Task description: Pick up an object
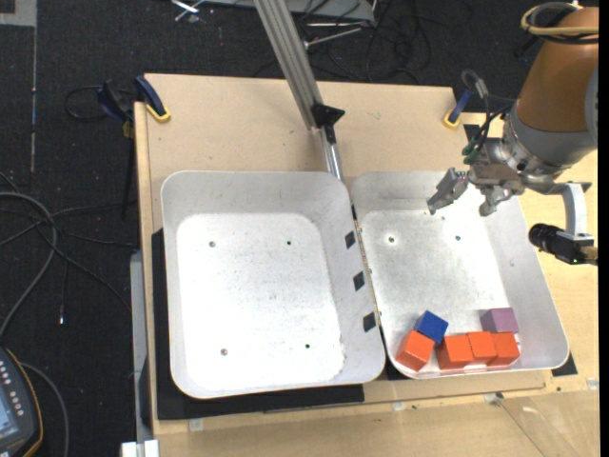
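- Camera view: tan wooden table (247,131), matte, flat, with two shallow white plastic bins with rounded corners side by side.
- Left bin (190,208): speckled floor with a few small dark dots.
- Right bin (547,293): same white speckled plastic, holds all blocks, clustered at its near right corner.
- Blocks, all small cubes or bricks with a matte look: orange cube (414,348) at the left of the cluster, tilted; blue cube (431,327) just beside it on the far side; orange bricks (481,348) in a row along the near wall; pale purple cube (500,320) at the right, touching the row.
- Tool (469,198): grey metal, at the far right part of the right bin, well apart from the blocks; fingers (443,194) spread apart, nothing between them.
- Arm (561,84): smooth orange and grey shell, enters from the right.
- Ribbed metal pole (285,50) slants across the far table edge.
- Blue-yellow clamps (147,98) at the far corners.
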Robot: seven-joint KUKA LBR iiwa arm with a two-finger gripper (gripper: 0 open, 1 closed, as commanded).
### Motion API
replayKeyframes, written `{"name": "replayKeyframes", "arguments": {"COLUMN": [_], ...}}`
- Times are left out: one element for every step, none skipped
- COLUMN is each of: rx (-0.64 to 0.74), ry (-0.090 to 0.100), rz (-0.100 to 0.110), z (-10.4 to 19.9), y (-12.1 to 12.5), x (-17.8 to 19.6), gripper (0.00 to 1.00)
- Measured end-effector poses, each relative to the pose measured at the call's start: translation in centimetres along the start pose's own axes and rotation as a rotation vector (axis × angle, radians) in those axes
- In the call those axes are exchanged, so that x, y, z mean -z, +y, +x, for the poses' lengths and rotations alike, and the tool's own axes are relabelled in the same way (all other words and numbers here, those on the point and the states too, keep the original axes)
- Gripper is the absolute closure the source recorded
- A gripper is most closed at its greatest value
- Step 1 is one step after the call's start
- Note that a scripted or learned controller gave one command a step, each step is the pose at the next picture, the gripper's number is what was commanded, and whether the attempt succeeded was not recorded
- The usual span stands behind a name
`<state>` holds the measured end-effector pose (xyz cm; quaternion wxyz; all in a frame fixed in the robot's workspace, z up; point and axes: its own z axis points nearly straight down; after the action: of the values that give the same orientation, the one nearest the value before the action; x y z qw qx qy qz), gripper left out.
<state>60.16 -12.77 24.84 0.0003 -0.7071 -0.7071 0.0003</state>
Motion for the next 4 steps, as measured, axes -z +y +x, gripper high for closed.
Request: {"name": "replayKeyframes", "arguments": {"rx": [0.0,0.006,-0.005,-0.002], "ry": [-0.002,0.001,-0.002,0.0], "rz": [-0.001,0.0,0.004,0.0], "z": [-1.2,1.9,-2.9,-3.2], "y": [2.1,1.4,0.0,-1.9], "x": [-2.8,-1.9,-7.2,-5.3], "gripper": [0.0,0.0,0.0,0.0]}}
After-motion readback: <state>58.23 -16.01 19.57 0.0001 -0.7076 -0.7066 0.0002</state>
